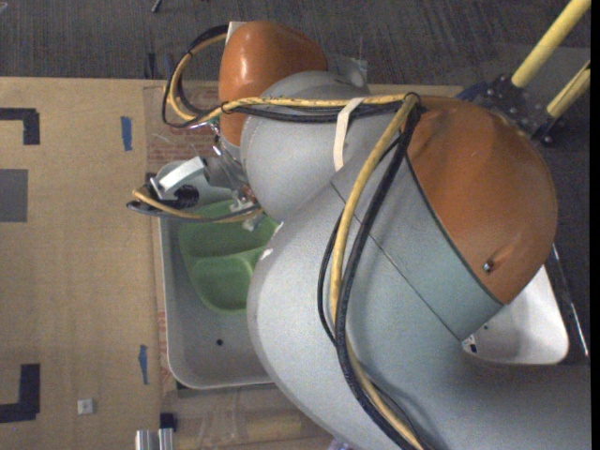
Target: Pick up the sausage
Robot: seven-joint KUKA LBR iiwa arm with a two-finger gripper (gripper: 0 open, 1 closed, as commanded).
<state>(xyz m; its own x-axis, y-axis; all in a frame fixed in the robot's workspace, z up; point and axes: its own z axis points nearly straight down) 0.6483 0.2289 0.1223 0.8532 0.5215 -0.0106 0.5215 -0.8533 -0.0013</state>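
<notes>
Reaching into the left white bin (190, 350) with the gripper (242, 204), hovering over a green plastic item (223, 284); blocking the claw behind the arm (375, 251), so cannot tell its opening.

Sausage is too hidden to tell: grey arm (375, 279) is covering most of the white bin (192, 350), so its colour, state, pose and exact spot in there cannot be read.
</notes>
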